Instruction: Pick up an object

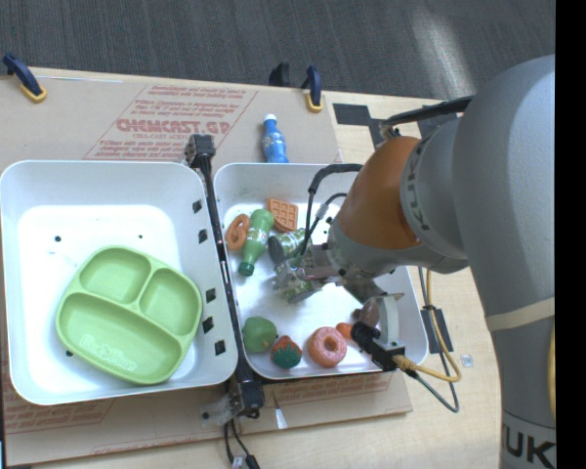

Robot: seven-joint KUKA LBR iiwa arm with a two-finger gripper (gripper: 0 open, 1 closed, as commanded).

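My gripper (294, 274) is down inside the right bin (410, 306), near its middle, reaching in from the right under the orange wrist band. It sits just right of a green bottle (251, 243) that lies tilted on the bin floor. An orange piece (237, 231) lies left of the bottle and a waffle-like square (283, 213) behind it. Along the front of the bin lie a green round fruit (259, 333), a strawberry (286, 352) and a pink donut (325, 346). The arm hides whatever lies under the gripper.
The left bin (39, 193) holds a light green divided plate (127, 311). A blue and white bottle (272, 140) lies on the board behind the right bin. Black clips run along the divider between the bins (210, 252). The arm's bulk covers the bench's right side.
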